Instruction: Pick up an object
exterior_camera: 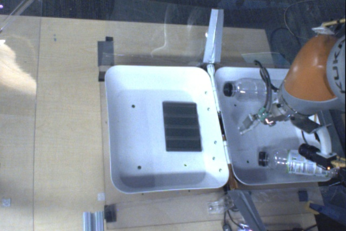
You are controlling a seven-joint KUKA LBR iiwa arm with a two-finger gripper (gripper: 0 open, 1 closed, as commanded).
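- Two clear plastic bottles with black caps lie in the right white bin (238, 170): one (244, 88) at 11 o'clock, one (292, 162) at 5 o'clock.
- The claw (253, 121) hangs between them, spread apart, pinching nothing.
- The left white bin (121, 116) has a dark ribbed rectangle (181, 126).

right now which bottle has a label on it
The near bottle, at the right bin's front edge, has a label; the far bottle is bare clear plastic.

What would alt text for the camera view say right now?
The gripper hangs over the right bin, between two clear plastic bottles: one near the bin's far edge, one near its close edge. The left bin holds a dark ribbed rectangular object.
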